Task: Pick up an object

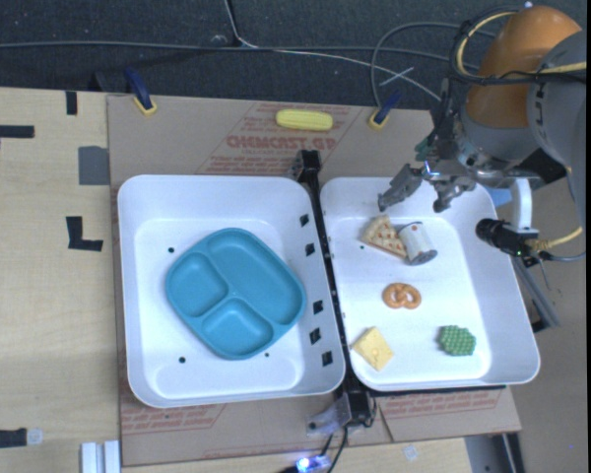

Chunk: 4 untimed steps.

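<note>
**Gripper poised over right bin, nothing held**

Gripper [418,194] hangs above the right bin's [502,308] far end, fingers spread wide, nothing between them. Likely lining up a descent: cracker [383,236] and small can [417,242] lie touching, just below it. Pretzel [402,296], cheese [374,348], green piece [457,340] sit apart, nearer the front. Blue tray [234,292] fills the left bin [143,264].
</note>
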Motion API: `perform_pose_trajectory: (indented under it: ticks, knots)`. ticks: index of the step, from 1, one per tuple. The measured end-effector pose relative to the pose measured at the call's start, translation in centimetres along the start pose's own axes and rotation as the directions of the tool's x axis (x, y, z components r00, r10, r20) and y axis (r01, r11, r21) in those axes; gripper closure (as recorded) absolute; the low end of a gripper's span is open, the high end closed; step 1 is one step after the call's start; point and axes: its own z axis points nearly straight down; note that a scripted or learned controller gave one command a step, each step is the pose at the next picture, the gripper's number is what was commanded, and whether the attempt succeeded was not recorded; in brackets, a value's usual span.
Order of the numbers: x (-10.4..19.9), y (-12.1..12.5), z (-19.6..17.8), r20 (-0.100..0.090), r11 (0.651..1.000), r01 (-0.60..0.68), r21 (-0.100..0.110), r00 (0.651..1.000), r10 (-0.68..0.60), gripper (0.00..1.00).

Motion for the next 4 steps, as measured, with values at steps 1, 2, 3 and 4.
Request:
perform_pose_trajectory:
  ticks: [1,2,3,4]
  knots:
    - [-0.1,-0.2,4.4,0.001,1.0,0.0,0.003,1.0,0.0,0.0]
    - [0.1,-0.5,10.8,0.001,1.0,0.0,0.005,1.0,0.0,0.0]
    - [0.2,-0.5,13.1,0.002,1.0,0.001,-0.001,1.0,-0.001,0.0]
    - [0.2,-0.4,11.9,0.002,1.0,0.001,-0.003,1.0,-0.001,1.0]
